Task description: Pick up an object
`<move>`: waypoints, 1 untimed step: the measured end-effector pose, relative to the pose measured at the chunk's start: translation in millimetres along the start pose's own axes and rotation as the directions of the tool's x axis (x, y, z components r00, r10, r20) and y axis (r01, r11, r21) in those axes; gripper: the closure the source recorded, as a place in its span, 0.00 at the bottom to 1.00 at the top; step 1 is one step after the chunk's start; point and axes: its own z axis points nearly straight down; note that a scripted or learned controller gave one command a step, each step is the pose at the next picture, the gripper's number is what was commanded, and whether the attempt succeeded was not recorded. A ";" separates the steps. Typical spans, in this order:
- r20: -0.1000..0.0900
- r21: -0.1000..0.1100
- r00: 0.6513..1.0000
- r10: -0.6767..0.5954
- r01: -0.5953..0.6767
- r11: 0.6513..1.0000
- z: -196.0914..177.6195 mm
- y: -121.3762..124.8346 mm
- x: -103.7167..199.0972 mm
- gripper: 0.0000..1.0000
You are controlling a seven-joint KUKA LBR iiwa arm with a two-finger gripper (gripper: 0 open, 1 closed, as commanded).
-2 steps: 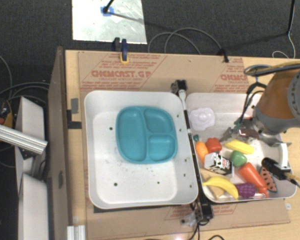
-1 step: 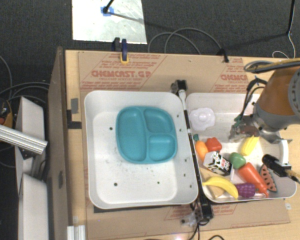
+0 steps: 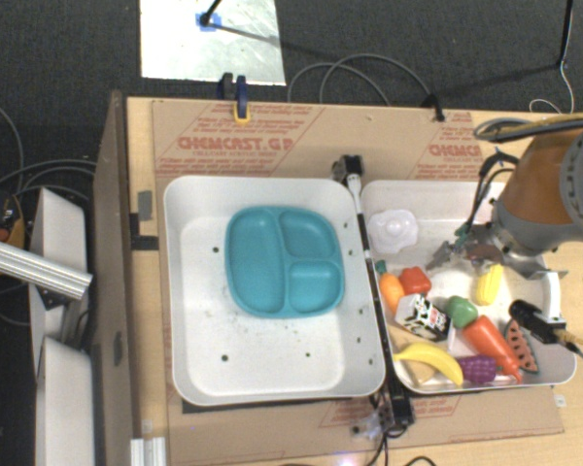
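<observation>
Lying beside jaws (image 3: 466,250): lemon (image 3: 489,283)

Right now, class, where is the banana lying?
In the camera view the banana lies in the right-hand bin, near its front edge, just below the black-and-white carton and left of the purple grapes.

The desk (image 3: 272,129) is covered with a brown cardboard sheet printed with red lettering along its far part. Two shallow white bins rest on it side by side, touching along their inner edges. The left bin (image 3: 199,348) takes up the middle of the desk; the right bin (image 3: 437,197) sits toward the right edge. A blue and yellow clamp (image 3: 239,95) grips the far edge of the desk, left of centre.
</observation>
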 end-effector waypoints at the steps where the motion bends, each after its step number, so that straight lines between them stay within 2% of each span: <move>1: 0.002 0.000 1.000 0.005 -0.005 1.000 -22.2 -16.9 -41.7 0.00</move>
